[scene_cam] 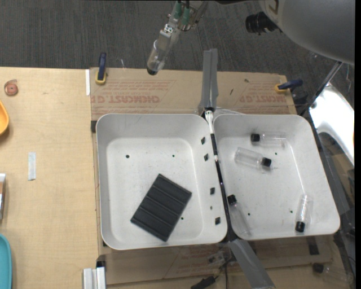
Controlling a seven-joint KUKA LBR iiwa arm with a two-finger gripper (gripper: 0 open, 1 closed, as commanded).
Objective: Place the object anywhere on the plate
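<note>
gripper at top edge of view, fingers clamped on a clear vial with a black cap, vial hanging tilted down-left, above the cardboard beyond the bins. black ribbed plate lies flat in the left bin, lower middle, turned at an angle. right bin has three more clear vials with black caps: one near the back, one mid, one at the front right corner.

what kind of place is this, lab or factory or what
Probably a robotics lab bench: two white bins sit side by side on clamped cardboard, with clear vials and a black ridged plate inside.
</note>
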